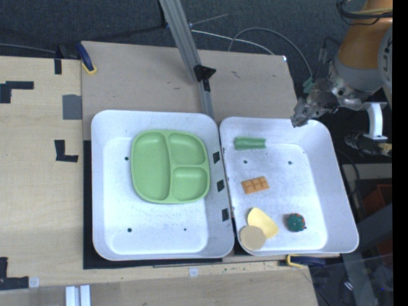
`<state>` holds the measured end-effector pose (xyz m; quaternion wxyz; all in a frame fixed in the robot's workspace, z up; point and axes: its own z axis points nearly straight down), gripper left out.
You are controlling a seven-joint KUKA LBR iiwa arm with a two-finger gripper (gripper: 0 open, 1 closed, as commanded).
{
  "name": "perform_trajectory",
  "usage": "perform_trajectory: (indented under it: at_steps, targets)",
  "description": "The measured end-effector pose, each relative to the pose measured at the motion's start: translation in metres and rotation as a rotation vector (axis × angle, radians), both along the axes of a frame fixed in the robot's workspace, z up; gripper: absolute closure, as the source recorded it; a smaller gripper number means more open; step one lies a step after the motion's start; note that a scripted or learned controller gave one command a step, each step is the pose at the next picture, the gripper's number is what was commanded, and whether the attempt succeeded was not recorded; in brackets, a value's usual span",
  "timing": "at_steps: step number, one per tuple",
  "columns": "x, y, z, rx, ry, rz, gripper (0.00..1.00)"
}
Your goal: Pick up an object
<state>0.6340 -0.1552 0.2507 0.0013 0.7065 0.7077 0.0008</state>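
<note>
The right bin [319, 139] holds a green stick-shaped piece [249, 143] near its far edge, an orange waffle-like square [255, 185] in the middle, a yellow piece [264, 222] and a tan round piece [252, 238] at the near edge, and a small green-and-red ball [294, 222] near the front right. My gripper [302, 116] hangs over the far right corner of this bin, well apart from every object. Nothing shows between its tips.
The left bin [108, 183] bears a green divided plate [170, 166]. A grey metal pole [185, 37] slants down to the bins' shared far edge. Cables lie on the bench behind the right bin.
</note>
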Motion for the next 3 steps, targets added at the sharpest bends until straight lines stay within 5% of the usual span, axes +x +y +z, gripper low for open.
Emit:
perform_trajectory:
  at_steps: [3]
  targets:
    - [-0.035,0.154,-0.01,0.002,0.004,0.005,1.0]
